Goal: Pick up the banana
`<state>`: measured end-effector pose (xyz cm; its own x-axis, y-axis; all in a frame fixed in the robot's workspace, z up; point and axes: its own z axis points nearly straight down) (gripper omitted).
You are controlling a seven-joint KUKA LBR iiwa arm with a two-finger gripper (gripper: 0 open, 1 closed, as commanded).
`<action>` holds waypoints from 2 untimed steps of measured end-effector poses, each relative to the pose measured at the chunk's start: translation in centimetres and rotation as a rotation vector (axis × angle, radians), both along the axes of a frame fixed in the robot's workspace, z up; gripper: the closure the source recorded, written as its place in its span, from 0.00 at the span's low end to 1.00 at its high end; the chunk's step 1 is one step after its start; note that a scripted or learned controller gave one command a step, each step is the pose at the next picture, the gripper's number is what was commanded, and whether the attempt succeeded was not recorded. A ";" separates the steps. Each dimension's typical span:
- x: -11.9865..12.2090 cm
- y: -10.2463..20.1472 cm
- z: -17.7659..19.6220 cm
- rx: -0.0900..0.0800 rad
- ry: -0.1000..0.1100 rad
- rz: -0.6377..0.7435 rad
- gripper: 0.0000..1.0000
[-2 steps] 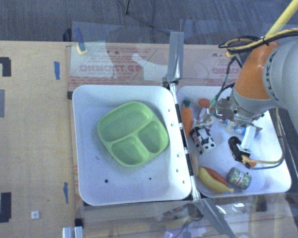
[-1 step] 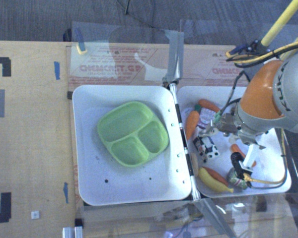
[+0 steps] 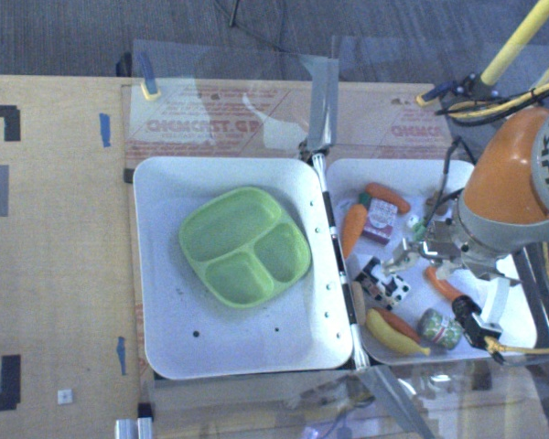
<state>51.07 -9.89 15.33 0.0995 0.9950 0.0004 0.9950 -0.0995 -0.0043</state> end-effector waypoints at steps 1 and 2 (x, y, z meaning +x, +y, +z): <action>-1.9 0.5 -4.8 0.010 -0.039 -0.172 0.00; -3.2 8.6 2.9 -0.003 0.003 -0.353 0.00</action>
<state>47.83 -1.24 18.24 0.4373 0.8993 -0.0029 0.8993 -0.4373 -0.0063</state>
